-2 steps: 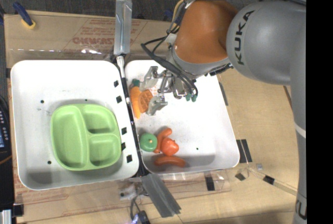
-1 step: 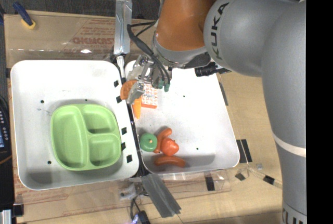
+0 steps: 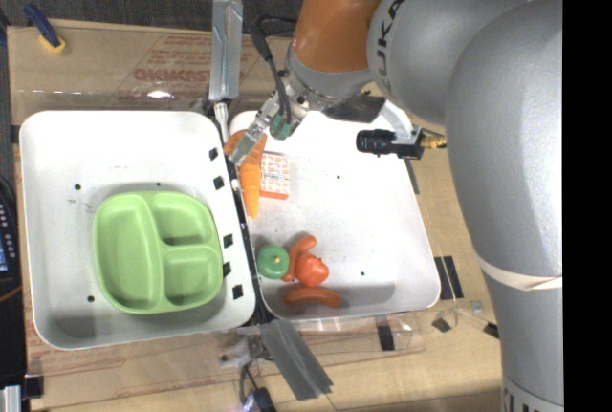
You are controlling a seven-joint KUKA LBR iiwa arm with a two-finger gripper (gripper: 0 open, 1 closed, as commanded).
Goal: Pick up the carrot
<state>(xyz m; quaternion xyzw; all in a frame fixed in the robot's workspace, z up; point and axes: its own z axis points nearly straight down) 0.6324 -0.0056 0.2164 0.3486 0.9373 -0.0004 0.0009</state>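
1. Table covered in brown cardboard, dark floor along the top of the frame; blue-and-yellow clamp at upper left.
2. Two shallow white bins side by side: left bin, right bin.
3. Left bin holds a green divided plate, lower centre of that bin.
4. Carrot lies in the right bin against its left wall, upper part, pointed end toward the bottom of the frame.
5. Small orange-and-white box just right of the carrot, touching or nearly so.
6. Lower left of the right bin: green round toy, orange toy pieces beside it, red-orange sausage-like piece just below.
7. Grey arm with orange band comes in from the right, filling the upper right.
8. Gripper sits low at the upper left corner of the right bin, right above the carrot's top end.
9. Fingers: cannot tell how far open, or whether they grip the carrot; tips too small and cluttered.
10. Black cylindrical part sticks out beside the wrist over the right bin.
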